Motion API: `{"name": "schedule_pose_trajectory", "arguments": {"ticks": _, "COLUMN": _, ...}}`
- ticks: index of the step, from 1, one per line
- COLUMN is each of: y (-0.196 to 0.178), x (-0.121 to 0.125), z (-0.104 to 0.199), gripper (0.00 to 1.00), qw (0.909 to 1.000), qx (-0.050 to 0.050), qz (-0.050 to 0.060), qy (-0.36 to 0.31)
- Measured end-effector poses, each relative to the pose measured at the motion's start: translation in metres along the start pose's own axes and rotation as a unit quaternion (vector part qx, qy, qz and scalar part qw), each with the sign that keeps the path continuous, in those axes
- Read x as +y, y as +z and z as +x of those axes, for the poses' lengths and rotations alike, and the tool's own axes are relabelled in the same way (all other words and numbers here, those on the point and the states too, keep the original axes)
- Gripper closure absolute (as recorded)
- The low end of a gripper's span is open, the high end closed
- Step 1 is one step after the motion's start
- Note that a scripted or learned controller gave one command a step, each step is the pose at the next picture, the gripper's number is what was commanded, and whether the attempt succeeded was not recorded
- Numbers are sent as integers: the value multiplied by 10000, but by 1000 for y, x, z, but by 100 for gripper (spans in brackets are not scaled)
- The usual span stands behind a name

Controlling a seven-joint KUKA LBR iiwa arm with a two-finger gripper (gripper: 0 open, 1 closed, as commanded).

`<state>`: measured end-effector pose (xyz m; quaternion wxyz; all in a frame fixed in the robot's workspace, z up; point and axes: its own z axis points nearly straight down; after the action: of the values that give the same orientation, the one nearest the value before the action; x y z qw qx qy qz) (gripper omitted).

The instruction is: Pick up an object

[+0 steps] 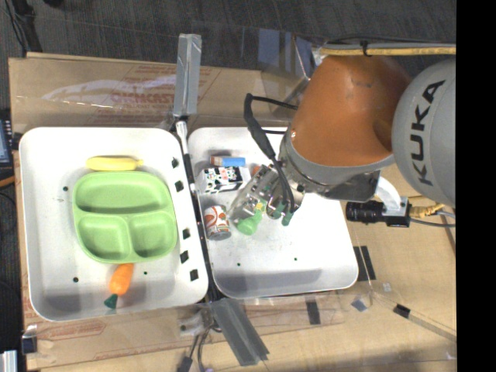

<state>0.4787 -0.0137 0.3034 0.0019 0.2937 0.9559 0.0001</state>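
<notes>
Worktop (403, 285): light wood-tone surface w/ brown cardboard sheet under two shallow white plastic bins set side by side.

Left white bin (46, 208), contents:
- Lime-green plastic divided tray, three compartments (124, 215), flat, approx. centre of bin.
- Yellow plastic banana (113, 163), lying along tray's far edge, touching or just beside it.
- Orange plastic carrot w/ green tip (118, 282), just beside tray's near edge, tip pointing to bin's near wall.

Right white bin (310, 262), contents:
- Small flat packet w/ blue and red print (226, 161), near far-left corner.
- Black-and-white printed carton (222, 179), just nearer than the packet, close to it.
- Small red-and-white printed can (216, 222), on its side, near bin's left wall.
- Clear plastic bottle w/ green lower part (248, 211), tilted, just beside the can, lying under the jaws.

Arm: grey KUKA body w/ large orange band (349, 107), enters from right, wrist over right bin's far-centre area.

Gripper (273, 200): low over right bin, against the clear bottle. Jaws' opening: cannot tell; fingers blur into bottle and green bits. Hold on any item not confirmed.
</notes>
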Motion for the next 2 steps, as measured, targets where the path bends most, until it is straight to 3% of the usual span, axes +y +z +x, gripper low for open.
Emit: {"name": "schedule_pose_trajectory", "arguments": {"ticks": 2, "y": -20, "x": 2, "z": -3, "gripper": 100, "qw": 10000, "qx": -20, "qz": 2, "qy": -58}}
